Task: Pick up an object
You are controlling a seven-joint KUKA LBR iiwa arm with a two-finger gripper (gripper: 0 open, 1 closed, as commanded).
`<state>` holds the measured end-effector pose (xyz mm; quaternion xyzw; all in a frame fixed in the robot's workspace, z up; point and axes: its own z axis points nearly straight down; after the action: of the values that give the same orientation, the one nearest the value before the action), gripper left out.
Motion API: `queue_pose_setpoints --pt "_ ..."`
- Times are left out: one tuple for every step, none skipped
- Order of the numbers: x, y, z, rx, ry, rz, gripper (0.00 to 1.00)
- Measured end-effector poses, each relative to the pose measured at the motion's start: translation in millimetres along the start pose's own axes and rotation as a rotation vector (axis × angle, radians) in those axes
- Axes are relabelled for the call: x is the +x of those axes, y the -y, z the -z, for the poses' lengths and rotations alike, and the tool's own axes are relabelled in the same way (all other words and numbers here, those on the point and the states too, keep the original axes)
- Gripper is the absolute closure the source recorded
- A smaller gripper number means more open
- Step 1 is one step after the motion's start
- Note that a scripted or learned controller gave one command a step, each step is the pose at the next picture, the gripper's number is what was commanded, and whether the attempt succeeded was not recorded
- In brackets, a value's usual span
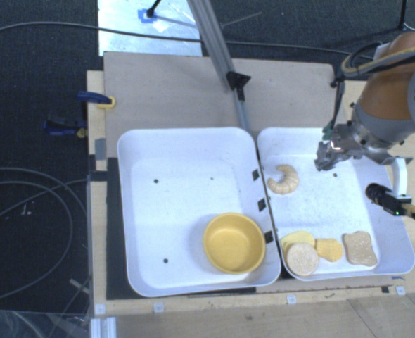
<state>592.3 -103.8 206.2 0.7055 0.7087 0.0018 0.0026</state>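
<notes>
While the gripper (pixel 325 159) hovers over the right bin (pixel 404 259), nothing is lifted yet.
Finger state: cannot tell. Croissant (pixel 285 179) lies near, apart; pick remains undone.

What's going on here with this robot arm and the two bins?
A grey arm reaches in over the right bin, its gripper hovering near the back, a little right of the croissant. Nothing shows in its grasp. The slice of bread, a round cracker and two yellow pieces lie along the front of that bin. A yellow bowl sits in the left bin. No pick has happened yet.
</notes>
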Motion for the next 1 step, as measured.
queue_pose_setpoints --pt "-0.1 -1.5 31.6 0.001 0.000 0.001 1.00"
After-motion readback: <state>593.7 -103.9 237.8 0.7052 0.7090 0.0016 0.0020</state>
